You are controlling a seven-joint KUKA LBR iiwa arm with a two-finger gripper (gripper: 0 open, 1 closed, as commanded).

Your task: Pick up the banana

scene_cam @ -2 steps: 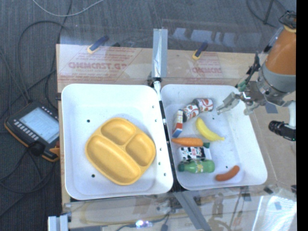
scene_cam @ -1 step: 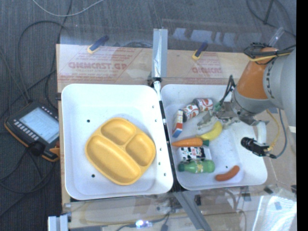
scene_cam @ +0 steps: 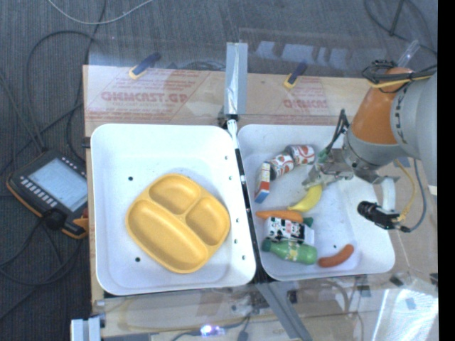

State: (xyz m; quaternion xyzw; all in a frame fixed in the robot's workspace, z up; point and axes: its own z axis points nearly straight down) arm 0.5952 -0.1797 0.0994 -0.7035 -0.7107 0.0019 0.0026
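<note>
The banana (scene_cam: 308,199) is yellow and lies slanted near the middle of the right bin (scene_cam: 359,229). My gripper (scene_cam: 321,176) is low over the banana's upper right end, at the tip of the grey arm with the orange band (scene_cam: 375,116). The wrist hides the spot where gripper and banana meet, so I cannot see whether they touch. The rest of the banana rests on the bin floor.
Around the banana lie two red-and-white cans (scene_cam: 293,158), a small carton (scene_cam: 263,181), a carrot (scene_cam: 279,214), a cow-print box (scene_cam: 288,229), a green bottle (scene_cam: 290,251) and a sausage (scene_cam: 335,256). A yellow divided plate (scene_cam: 179,222) sits in the left bin (scene_cam: 110,162).
</note>
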